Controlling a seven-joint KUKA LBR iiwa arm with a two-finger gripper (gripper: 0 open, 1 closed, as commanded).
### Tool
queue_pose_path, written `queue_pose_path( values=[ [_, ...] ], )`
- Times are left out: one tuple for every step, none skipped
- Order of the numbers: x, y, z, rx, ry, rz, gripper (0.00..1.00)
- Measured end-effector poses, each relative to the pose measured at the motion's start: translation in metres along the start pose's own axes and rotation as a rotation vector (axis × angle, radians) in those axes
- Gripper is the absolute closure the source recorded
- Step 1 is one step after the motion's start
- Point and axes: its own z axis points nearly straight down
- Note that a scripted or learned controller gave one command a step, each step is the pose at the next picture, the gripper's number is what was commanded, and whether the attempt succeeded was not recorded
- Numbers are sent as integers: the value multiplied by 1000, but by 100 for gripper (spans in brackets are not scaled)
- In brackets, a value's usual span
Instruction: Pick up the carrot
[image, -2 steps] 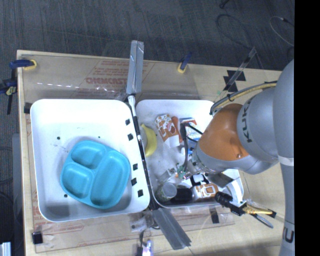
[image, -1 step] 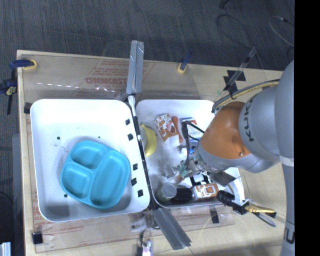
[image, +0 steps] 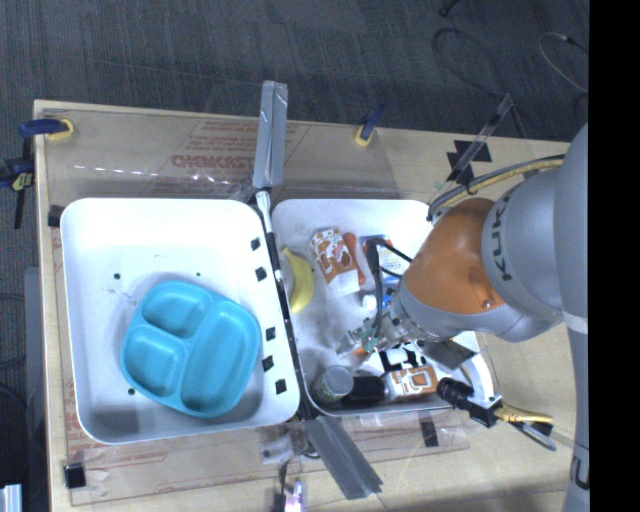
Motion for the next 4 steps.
queue_pose_path(
  values=[
    [29, 8, -93, 5, 3, -168, 100],
    [29, 8, -93, 5, 3, -168, 0],
    [29, 8, -93, 5, 3, -168, 0],
    [-42, -15, 5, -7, -6, 83, 0]
  ],
)
